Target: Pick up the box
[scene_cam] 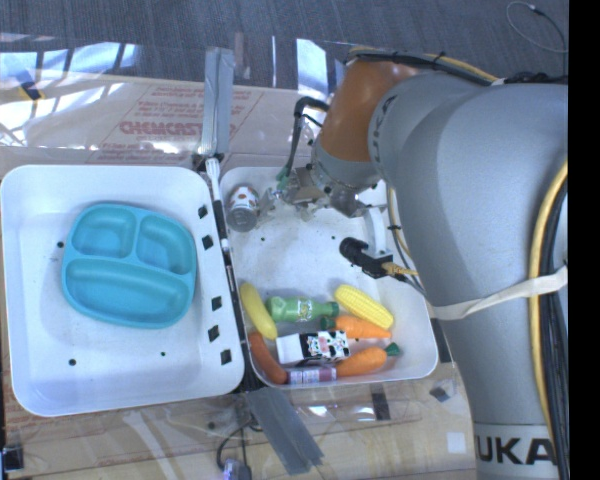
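Note:
The box [323,346] is a small black-and-white carton with a cow print, lying on its side among toy food near the front of the right bin [300,253]. My gripper [285,190] is low over the far end of that bin, well behind the box and apart from it. A small silver can [242,209] stands just left of the gripper, in the bin's far left corner. The grey arm with its orange band [355,108] covers the bin's far right side.
Around the box lie a yellow banana [259,311], a green bottle [298,309], a corn cob [364,307], carrots [360,329] and a pink tube [310,375]. The left bin [30,368] holds a blue divided plate [128,265].

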`<state>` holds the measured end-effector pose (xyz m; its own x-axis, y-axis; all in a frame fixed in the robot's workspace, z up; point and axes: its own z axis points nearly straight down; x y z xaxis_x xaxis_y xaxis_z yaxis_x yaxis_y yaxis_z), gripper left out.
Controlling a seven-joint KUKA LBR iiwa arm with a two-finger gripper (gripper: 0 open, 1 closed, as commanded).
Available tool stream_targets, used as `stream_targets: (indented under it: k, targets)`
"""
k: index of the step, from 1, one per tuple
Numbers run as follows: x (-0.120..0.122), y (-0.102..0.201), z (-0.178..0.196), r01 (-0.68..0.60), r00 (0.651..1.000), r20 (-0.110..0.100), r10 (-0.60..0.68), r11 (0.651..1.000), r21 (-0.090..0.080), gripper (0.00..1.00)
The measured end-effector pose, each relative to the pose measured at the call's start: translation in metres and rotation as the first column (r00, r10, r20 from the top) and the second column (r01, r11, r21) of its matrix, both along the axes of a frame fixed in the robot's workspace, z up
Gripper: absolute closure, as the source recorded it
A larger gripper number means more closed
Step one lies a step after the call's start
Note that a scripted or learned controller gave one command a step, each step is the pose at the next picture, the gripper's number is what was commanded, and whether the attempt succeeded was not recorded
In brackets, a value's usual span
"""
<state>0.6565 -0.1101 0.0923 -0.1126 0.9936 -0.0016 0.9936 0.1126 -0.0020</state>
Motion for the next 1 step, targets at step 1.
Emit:
stream_targets:
  k: [1]
  targets:
    - [-0.1085,0.0021,-0.0011,-0.057,0.998,-0.002,0.057,0.998,0.003,0.00]
